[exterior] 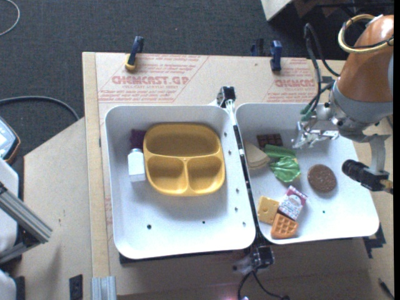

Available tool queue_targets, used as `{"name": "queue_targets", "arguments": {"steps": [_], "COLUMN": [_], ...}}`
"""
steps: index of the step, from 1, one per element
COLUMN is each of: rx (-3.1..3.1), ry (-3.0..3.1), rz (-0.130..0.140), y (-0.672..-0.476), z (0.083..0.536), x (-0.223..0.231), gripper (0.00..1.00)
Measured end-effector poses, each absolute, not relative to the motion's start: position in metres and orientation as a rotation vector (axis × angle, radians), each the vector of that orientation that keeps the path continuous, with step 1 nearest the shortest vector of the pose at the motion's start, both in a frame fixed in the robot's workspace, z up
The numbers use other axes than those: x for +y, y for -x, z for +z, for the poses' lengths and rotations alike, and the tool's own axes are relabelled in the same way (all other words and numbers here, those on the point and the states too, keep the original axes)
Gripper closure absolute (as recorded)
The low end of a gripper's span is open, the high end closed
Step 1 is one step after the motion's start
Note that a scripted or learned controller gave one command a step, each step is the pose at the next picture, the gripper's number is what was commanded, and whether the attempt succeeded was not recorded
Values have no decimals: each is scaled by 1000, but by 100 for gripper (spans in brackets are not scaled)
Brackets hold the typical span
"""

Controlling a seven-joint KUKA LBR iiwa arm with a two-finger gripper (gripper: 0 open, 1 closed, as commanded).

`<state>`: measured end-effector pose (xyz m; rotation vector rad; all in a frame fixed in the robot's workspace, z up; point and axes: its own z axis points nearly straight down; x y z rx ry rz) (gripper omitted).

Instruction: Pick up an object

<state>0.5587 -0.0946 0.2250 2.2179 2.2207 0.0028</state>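
White right bin (350,224) — tool (310,136) low over floor, grasping nothing

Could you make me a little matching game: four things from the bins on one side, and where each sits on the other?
Things:
1. yellow tray
2. waffle
3. brown cookie
4. white bottle

Places:
A. near front edge of right bin
B. middle of left bin
C. right bin, to the right of the green leaf
D. left bin, against the tray's left side

Pairs: 1-B, 2-A, 3-C, 4-D
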Motion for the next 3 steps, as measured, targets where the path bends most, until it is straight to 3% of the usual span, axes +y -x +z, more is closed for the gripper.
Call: {"name": "queue_targets", "arguments": {"steps": [1,2,3], "rx": [2224,2225,2222], "ry": [-2228,-2223,-2225], "rz": [-5,-1,-2], "y": [-507,-482,-474], "z": [215,234,230], "x": [-80,-70,-78], "gripper": [100,100,100]}}
